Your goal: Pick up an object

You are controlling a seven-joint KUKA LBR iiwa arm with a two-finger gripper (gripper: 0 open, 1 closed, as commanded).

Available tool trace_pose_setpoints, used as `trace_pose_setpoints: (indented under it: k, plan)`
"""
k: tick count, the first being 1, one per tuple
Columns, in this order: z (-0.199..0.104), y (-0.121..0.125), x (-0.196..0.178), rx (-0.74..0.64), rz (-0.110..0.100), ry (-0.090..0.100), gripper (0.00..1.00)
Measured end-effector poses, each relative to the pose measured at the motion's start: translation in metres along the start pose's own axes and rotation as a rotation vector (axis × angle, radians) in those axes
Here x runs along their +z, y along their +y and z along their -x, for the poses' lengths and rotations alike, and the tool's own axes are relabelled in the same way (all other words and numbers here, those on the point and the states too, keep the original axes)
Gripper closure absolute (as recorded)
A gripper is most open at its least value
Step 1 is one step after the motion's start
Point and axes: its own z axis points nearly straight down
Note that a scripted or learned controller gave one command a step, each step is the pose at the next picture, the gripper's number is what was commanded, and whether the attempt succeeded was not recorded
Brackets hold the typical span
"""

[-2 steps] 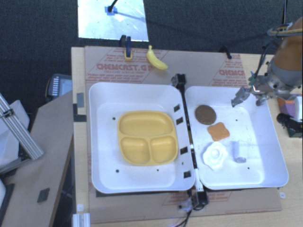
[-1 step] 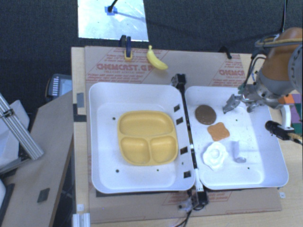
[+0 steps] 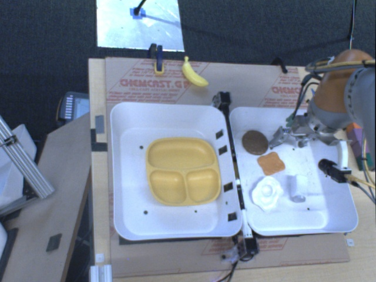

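Note:
The right bin (image 3: 338, 219) holds a round brown patty (image 3: 255, 141), an orange toast-like slice (image 3: 271, 163), a white fried egg (image 3: 266, 193) and a small white cylinder (image 3: 295, 188). My gripper (image 3: 277, 140) hangs low at the back of this bin, just right of the brown patty, its fingers pointing left toward it. Nothing shows between the fingers, and their gap is too small to read. The arm reaches in from the right edge.
The left bin (image 3: 126, 175) holds a yellow three-compartment plate (image 3: 179, 170). A yellow banana (image 3: 194, 75) lies on the board behind the bins, beside a blue-and-yellow clamp (image 3: 158, 60). A black divider strip (image 3: 230, 163) runs between the bins.

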Motion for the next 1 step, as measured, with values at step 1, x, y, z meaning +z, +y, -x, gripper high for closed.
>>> trace_pose_setpoints:
  k: [1]
  plan:
    - [0.0004,0.0011,-0.0127,-0.001,0.004,-0.001,1.00]
